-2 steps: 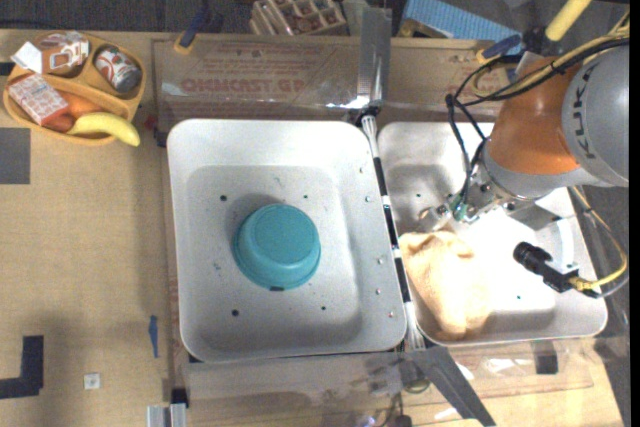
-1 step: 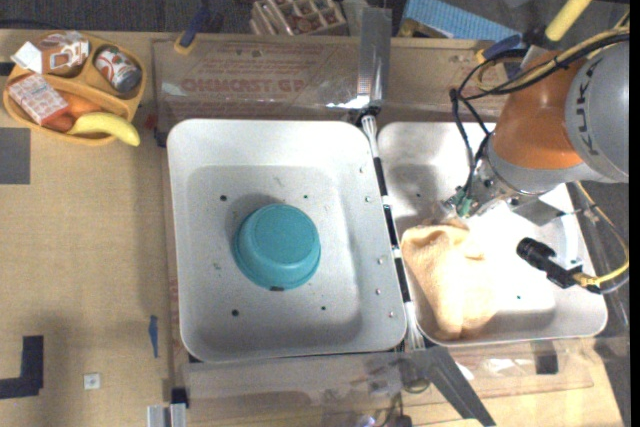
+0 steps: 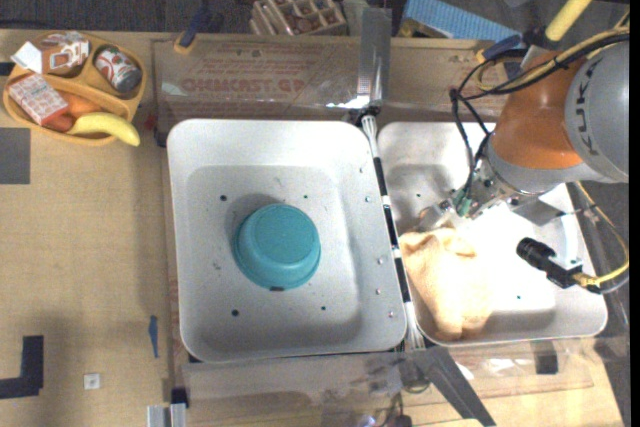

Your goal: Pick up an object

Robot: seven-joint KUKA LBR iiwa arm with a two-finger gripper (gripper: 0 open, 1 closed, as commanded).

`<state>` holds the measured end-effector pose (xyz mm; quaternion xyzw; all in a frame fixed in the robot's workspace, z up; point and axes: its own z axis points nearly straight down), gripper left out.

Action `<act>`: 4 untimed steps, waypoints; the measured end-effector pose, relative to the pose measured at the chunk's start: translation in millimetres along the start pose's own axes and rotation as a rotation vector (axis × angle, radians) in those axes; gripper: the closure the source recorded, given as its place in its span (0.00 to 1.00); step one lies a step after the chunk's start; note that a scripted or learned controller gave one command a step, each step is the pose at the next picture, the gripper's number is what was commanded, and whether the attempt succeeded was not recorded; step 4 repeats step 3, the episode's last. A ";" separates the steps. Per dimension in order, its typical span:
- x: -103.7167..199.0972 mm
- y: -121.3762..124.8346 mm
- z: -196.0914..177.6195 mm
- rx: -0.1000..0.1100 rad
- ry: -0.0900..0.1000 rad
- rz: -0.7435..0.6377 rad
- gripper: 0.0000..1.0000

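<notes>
Hand (image 3: pixel 452 212) low in right bin (image 3: pixel 590 320), just above crumpled yellow cloth (image 3: pixel 445 280); grip state can't tell. Round teal bowl (image 3: pixel 279 245) sits upside down in left bin (image 3: pixel 200 315), smooth plastic.

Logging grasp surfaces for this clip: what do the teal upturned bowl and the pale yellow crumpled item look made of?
The teal upturned bowl in the left white bin looks like moulded plastic: uniform colour, smooth matte surface, soft highlights. The pale yellow crumpled item in the right white bin looks like soft cloth, judging by its folds and limp outline; the weave is too blurred to confirm.
</notes>
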<state>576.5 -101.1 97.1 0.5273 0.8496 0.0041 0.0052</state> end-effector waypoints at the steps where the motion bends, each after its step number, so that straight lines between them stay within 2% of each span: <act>1: -1.6 0.7 -7.3 -0.001 0.000 0.002 1.00; 2: -1.6 0.7 -7.4 -0.001 0.000 0.002 0.00; 3: -9.1 19.6 9.1 0.006 0.001 0.135 0.00; 4: -9.1 19.6 9.1 0.006 0.001 0.135 0.00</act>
